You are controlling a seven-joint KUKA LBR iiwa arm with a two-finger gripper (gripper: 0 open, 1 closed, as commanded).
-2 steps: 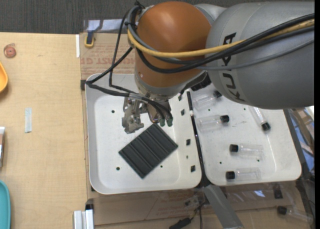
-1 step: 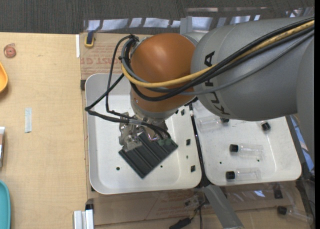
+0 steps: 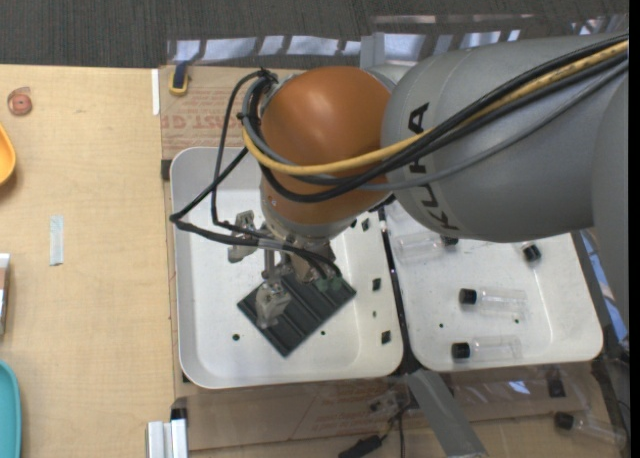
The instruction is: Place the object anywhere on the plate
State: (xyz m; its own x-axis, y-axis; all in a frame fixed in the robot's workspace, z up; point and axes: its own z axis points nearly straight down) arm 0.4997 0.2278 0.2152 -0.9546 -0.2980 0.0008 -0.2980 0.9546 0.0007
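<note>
Orange and grey, the arm point(image 3: 420, 136) bulks largest and closest to the lens, reaching in over the left bin point(image 3: 200, 276) with black and yellow cables looped round its wrist. Below that wrist the claw point(image 3: 268, 298) hangs down onto a dark ribbed plate point(image 3: 305, 314), which lies flat in the left bin, turned so its long axis runs diagonally from the bin's near-left toward its far-right. The claw sits over the plate's near-left end, apparently touching or just above it. How far the claw stands open, and whether anything is caught in it, I cannot tell: the wrist hides most of it and no separate object is clear there. By my reading the object, if carried, is already over the plate, so the coming move is a straight release downward rather than any sideways travel. Right of the left bin, the right bin point(image 3: 560, 336) holds a few small clear vials with black caps point(image 3: 490, 298).
</note>
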